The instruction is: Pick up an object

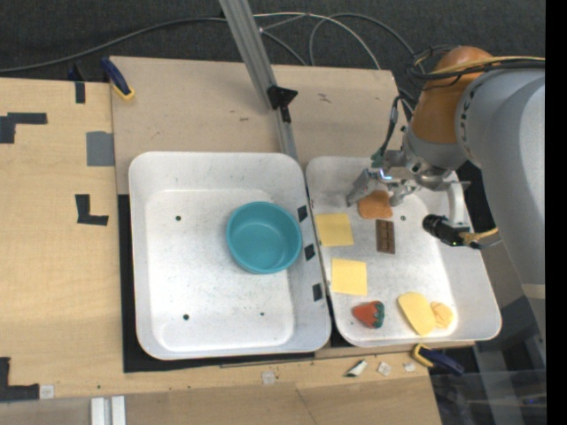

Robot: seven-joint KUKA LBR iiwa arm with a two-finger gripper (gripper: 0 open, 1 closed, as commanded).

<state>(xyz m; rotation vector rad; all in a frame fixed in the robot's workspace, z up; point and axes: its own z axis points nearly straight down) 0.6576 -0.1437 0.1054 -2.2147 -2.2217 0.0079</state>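
End effector (383, 182) sat in right bin's (469, 299) upper part, grip state unclear; rounded orange-brown lump (375, 206) lay directly below it in frame, almost touching, long axis roughly left-right, dark brown bar (385, 235) lower still

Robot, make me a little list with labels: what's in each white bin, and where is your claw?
left bin: teal bowl
right bin: two yellow squares, brown bar, strawberry toy, yellow wedge, orange-brown piece
gripper: over the right bin's far end, just above the orange-brown piece
holding anything: cannot tell
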